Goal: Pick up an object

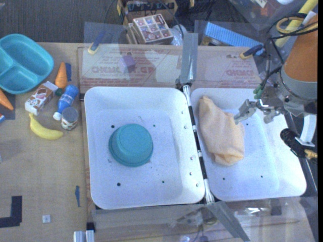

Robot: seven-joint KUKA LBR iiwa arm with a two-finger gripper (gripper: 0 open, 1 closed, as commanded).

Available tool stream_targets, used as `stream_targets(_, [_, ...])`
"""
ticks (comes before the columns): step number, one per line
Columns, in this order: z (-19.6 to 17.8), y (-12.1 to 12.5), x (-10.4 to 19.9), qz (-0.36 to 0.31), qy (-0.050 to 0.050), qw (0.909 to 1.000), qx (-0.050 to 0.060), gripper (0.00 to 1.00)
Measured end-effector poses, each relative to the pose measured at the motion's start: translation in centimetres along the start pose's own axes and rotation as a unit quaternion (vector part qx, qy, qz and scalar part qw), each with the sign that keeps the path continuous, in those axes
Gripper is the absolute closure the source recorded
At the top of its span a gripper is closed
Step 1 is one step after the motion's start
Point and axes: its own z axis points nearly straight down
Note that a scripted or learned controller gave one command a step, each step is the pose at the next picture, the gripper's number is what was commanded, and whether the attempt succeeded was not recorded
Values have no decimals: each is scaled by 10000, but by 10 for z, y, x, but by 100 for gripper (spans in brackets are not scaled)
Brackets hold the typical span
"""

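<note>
claw (256, 110) over the right bin (282, 183), beside the yellow cloth (220, 131)

from my seat i see the claw hanging above the right bin's upper half, its two fingers spread apart with nothing between them; the left finger's tip (242, 112) sits just by the cloth's upper right edge, and i can't tell if it touches. the crumpled yellow cloth lies along the right bin's left side. a teal bowl (131, 144) rests upside down in the left bin (101, 110). on the tabletop (40, 185) at far left lie a banana (44, 129) and a small can (69, 118).
</note>
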Motion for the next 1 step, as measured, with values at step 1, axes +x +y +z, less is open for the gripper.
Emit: stream_targets(1, [163,16,-32,-96,-10,9999,-67,0])
